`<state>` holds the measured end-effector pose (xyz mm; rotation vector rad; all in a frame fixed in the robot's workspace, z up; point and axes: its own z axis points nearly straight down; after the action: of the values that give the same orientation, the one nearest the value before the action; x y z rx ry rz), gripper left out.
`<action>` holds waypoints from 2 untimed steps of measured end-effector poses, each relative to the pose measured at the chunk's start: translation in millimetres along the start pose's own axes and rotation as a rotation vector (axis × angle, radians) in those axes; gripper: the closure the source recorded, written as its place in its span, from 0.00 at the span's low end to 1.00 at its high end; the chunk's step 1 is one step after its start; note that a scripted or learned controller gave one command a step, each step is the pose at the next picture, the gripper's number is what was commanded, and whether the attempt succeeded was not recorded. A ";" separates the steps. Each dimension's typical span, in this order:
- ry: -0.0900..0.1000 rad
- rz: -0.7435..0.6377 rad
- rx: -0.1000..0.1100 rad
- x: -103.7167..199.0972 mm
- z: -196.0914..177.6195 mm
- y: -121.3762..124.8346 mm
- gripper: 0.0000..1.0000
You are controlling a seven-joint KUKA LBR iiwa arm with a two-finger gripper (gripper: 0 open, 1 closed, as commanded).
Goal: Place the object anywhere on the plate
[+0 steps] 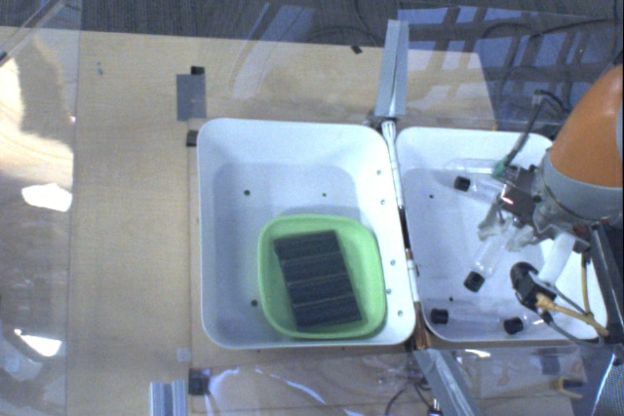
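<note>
A dark grey ribbed block (317, 280) lies flat on the green plate (276, 315), slightly tilted, in the front half of the left bin (224, 209). The block rests within the plate's rim and nothing touches it. My gripper (502, 221) hangs over the middle of the right bin (439, 239), well to the right of the plate and apart from the block. The grey arm with its orange band (597, 136) comes in from the right edge. Clear parts and cables blur the gripper's tip.
Several small black pieces (474, 282) lie scattered on the right bin's floor. A metal divider post (392, 73) stands behind the wall between the two bins. Cables (546, 302) trail near the right bin's front corner. Wooden bench (107, 209) surrounds the bins.
</note>
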<state>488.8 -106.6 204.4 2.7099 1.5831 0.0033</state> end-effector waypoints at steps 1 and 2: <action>0.003 -0.211 -0.002 60.8 -15.0 -33.9 1.00; 0.002 -0.352 0.003 114.8 20.3 -66.5 1.00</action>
<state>487.3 26.0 183.8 2.3938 2.0347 0.0025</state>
